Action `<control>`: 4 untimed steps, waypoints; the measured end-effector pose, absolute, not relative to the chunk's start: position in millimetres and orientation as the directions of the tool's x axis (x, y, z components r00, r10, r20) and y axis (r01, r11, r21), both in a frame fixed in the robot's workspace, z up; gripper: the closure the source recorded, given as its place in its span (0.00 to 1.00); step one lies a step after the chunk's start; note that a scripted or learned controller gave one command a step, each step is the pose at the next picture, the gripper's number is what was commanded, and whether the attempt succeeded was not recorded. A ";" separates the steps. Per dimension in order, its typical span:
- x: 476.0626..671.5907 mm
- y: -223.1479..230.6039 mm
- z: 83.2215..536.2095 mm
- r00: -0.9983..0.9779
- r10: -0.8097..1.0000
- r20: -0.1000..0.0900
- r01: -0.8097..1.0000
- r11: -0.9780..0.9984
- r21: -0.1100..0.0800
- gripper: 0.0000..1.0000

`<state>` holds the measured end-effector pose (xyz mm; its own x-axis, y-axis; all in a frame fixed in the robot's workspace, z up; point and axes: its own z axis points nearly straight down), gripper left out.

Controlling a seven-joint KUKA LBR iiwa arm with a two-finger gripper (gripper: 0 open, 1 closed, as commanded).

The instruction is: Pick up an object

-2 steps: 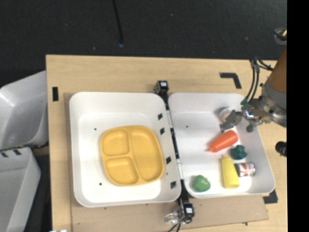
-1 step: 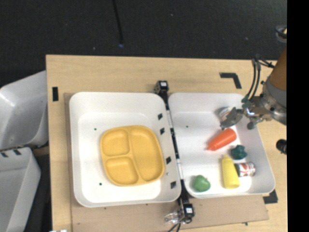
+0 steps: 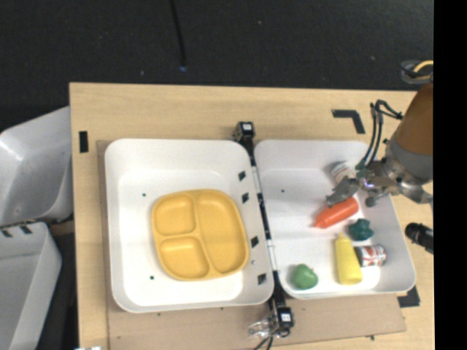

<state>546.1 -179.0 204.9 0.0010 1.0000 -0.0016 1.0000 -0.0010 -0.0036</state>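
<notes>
Gripper [image 3: 349, 192]: fingers slightly parted, tips just above the orange carrot [image 3: 336, 214], nothing between them.
Carrot: right bin [image 3: 292, 168], toward its right edge.
Near edge: yellow bottle [image 3: 347, 259], small can [image 3: 372, 254], green pepper [image 3: 303, 275].
Labels: illegible.
Open room: right bin's left half.
Left bin [image 3: 124, 195]: yellow divided plate [image 3: 198, 233].
Arm [image 3: 416, 133]: enters over the right edge.

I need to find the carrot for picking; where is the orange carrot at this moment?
In the camera view, the orange carrot lies in the right bin, just below the gripper, with the dark green object right beneath it.
</notes>
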 end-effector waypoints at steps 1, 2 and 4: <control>544.1 -172.1 158.7 0.003 1.000 -0.001 1.000 -0.003 -0.003 0.00; 543.2 -173.4 105.9 0.003 1.000 -0.001 1.000 -0.003 -0.004 0.00; 545.2 -168.0 181.3 -0.003 1.000 -0.002 1.000 0.003 0.007 1.00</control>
